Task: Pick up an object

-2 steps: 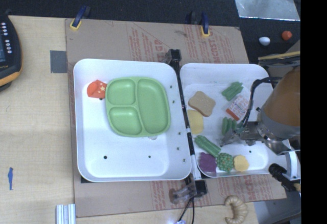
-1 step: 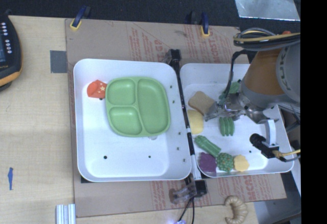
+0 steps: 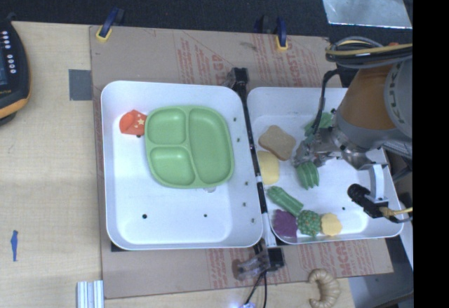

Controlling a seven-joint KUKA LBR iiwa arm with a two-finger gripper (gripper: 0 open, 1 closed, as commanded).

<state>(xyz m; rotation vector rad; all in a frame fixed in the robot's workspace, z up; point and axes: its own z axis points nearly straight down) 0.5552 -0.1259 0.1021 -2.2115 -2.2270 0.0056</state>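
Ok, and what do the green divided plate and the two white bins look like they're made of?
The green divided plate looks like moulded plastic with a matte to satin finish: one even colour, rounded corners and soft ridges between its three compartments. The left bin and right bin look like thin, smooth white plastic, going by their rounded, rolled rims, though coated metal can't be ruled out.

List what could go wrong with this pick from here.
1. The gripper is down at a green toy in the right bin; the toy looks small and ridged, so it might slip out.
2. The bread slice and yellow piece lie close by; the arm may nudge them.
3. The bin's left wall is near, which could block a sideways move.
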